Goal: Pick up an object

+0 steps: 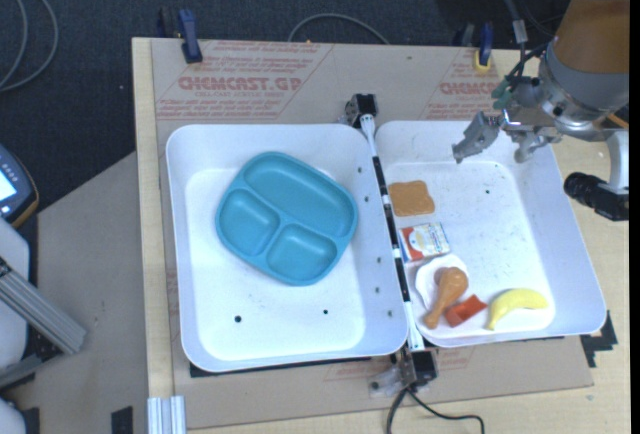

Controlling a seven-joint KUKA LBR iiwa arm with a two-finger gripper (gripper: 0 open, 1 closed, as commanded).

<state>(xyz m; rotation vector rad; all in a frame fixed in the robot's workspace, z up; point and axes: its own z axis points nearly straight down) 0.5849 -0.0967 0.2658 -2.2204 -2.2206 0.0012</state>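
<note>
While the arm (590, 32) reaches in from your right, its gripper (497, 140) hangs over the far edge of the right bin (560, 222), and you can see its two dark metal fingers (470, 144) spread apart with nothing between them. Look down the near left part of that bin for the things to pick. A flat, square, tan slice of toast (411, 197) lies closest to the divider. Just nearer to you sits a small white packet (425, 241) with red print, thin and rectangular. Below it a small round white plate (434, 277) carries a brown drumstick (447, 290), smooth and club-shaped, lying at a slant. A red wedge-shaped piece (465, 311) rests touching the plate's near rim, and a curved yellow banana (517, 304) lies just to its right. All of these sit well apart from the gripper. In the left bin (200, 322) you have a glossy blue plastic tray (287, 217) with rounded corners and three moulded compartments, lying tilted relative to the bin walls. Both bins are shallow white plastic, resting on a pale board surface (150, 222).
</note>
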